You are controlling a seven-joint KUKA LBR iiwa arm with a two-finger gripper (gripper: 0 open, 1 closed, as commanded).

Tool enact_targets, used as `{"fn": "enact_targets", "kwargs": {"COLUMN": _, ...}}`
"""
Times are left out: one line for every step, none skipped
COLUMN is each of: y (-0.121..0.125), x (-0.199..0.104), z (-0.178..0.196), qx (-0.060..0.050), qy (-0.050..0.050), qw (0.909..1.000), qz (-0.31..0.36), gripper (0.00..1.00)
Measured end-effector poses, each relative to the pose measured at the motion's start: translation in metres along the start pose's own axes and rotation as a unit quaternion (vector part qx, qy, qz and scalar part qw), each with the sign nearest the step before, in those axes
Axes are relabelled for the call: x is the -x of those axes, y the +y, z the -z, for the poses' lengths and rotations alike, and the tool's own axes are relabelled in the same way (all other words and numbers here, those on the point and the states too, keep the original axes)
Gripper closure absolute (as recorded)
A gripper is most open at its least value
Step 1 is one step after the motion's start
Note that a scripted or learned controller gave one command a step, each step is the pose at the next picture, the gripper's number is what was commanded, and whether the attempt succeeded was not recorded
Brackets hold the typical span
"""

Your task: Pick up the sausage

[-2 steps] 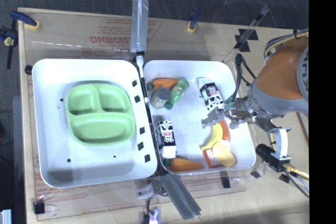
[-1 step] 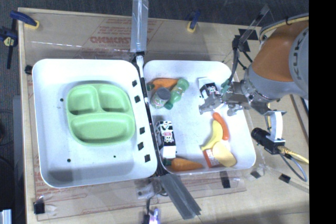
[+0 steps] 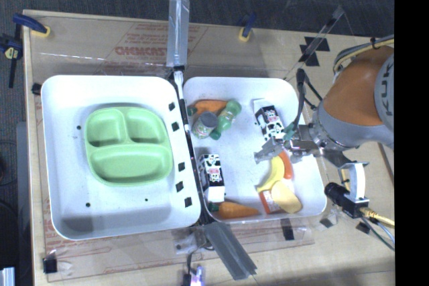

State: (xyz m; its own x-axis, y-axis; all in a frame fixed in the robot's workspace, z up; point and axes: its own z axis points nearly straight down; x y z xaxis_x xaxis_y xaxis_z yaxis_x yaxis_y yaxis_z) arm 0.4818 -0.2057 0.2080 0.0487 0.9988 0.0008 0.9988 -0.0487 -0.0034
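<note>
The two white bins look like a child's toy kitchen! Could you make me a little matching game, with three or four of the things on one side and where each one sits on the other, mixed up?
Things:
1. green divided plate
2. green bottle
3. banana
4. carrot

Places:
A. right bin, along its near edge
B. left bin, in the middle
C. right bin, far left corner, beside a can
D. right bin, just below the gripper

Pairs: 1-B, 2-C, 3-D, 4-A
</note>
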Motion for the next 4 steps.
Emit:
{"fn": "enact_targets", "kwargs": {"y": 0.029, "x": 0.001, "z": 0.000, "qx": 0.001, "qy": 0.000, "qw": 0.9997, "qz": 0.024, "gripper": 0.00}}
{"fn": "enact_targets", "kwargs": {"y": -0.005, "x": 0.002, "z": 0.015, "qx": 0.000, "qy": 0.000, "qw": 0.9975, "qz": 0.070, "gripper": 0.00}}
{"fn": "enact_targets", "kwargs": {"y": 0.021, "x": 0.004, "z": 0.002, "qx": 0.001, "qy": -0.001, "qw": 0.9974, "qz": 0.072, "gripper": 0.00}}
{"fn": "enact_targets", "kwargs": {"y": 0.021, "x": 0.004, "z": 0.002, "qx": 0.001, "qy": -0.001, "qw": 0.9974, "qz": 0.072, "gripper": 0.00}}
